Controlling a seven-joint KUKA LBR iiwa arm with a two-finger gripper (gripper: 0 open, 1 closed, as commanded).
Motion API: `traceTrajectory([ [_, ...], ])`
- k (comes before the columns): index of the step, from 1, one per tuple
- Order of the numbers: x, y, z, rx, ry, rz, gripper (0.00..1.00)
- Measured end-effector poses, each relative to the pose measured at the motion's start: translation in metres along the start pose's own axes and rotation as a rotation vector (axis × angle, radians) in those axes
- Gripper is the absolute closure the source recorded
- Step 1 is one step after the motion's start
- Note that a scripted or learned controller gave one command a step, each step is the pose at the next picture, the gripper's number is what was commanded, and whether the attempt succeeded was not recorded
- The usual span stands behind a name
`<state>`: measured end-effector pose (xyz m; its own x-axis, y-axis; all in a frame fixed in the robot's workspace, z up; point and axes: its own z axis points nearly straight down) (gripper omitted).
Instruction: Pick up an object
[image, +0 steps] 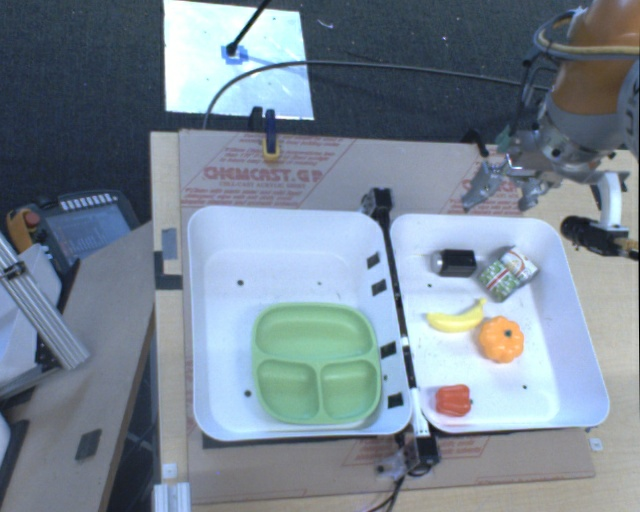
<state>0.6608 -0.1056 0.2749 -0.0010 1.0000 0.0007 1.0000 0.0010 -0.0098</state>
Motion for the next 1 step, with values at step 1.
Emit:
traceTrajectory([
  [1,0.0003,0.0017,-0.0074,-0.012,-0.001,-0.002,0.00],
])
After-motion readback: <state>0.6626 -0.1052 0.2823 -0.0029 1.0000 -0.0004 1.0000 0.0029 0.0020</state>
